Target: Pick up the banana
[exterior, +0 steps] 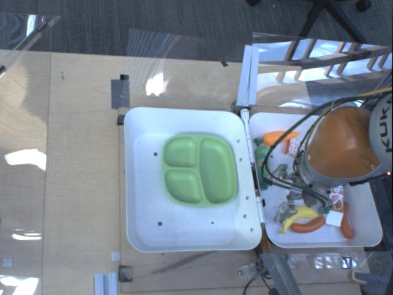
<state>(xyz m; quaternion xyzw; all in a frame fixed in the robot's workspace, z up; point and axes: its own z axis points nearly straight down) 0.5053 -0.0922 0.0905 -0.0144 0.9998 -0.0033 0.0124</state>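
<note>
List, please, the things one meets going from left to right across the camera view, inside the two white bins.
Green divided plate → carrot → banana → red sausage at the far right.

Not much to read here tbh. The grey robot arm housing [384, 128] at the right edge carries big dark letters, "KU", cut off by the frame. The small white-and-red packet [293, 145] has print too tiny to make out.
</note>
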